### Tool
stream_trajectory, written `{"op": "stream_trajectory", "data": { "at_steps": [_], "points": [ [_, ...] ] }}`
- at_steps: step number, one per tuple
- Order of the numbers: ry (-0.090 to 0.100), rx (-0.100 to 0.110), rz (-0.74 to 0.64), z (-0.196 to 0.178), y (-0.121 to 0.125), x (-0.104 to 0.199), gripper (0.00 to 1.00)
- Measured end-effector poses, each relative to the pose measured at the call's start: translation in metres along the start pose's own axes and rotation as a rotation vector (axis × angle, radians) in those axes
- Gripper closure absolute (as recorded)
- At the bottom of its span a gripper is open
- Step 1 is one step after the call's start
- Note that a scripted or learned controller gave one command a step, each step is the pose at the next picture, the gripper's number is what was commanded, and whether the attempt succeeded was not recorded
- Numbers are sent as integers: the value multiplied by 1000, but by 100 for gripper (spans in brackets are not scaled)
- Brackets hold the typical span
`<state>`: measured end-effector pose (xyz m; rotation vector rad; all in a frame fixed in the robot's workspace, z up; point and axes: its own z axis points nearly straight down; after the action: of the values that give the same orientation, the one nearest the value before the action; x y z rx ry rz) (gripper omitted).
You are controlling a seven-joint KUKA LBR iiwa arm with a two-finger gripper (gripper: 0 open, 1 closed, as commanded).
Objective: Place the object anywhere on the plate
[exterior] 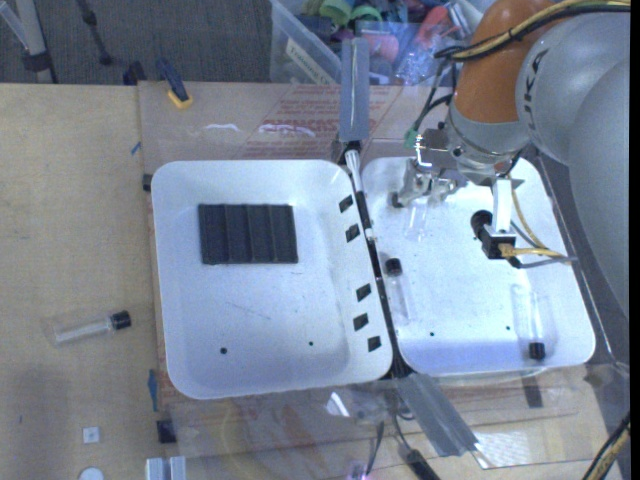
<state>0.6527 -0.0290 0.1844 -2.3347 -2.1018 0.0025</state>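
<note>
The black ridged plate (248, 233) lies flat in the upper left part of the left bin (200, 358). In the right bin (470, 353), one clear tube with a black cap (397, 286) lies by the divider. A second such tube (530, 326) rests near the bin's front right corner. My gripper (424, 190) hangs low over the back of the right bin, under the orange-banded wrist (500, 38). A faint clear shape (415, 220) sits just below the gripper. Whether it is held is unclear.
A black divider with clips (362, 258) separates the two bins. A third clear tube (85, 326) lies on the bench, left of the bins. A tub of coloured toys (380, 13) stands at the back. Yellow cables (535, 253) trail over the right bin.
</note>
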Motion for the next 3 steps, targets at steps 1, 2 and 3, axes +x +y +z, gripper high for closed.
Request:
{"op": "stream_trajectory", "data": {
  "at_steps": [1, 2, 3],
  "points": [
    [2, -3, 6, -40, -17, 72, 100],
    [0, -1, 154, -184, -4, 139, 100],
    [0, 2, 169, -127, -119, 219, 100]
  ]
}}
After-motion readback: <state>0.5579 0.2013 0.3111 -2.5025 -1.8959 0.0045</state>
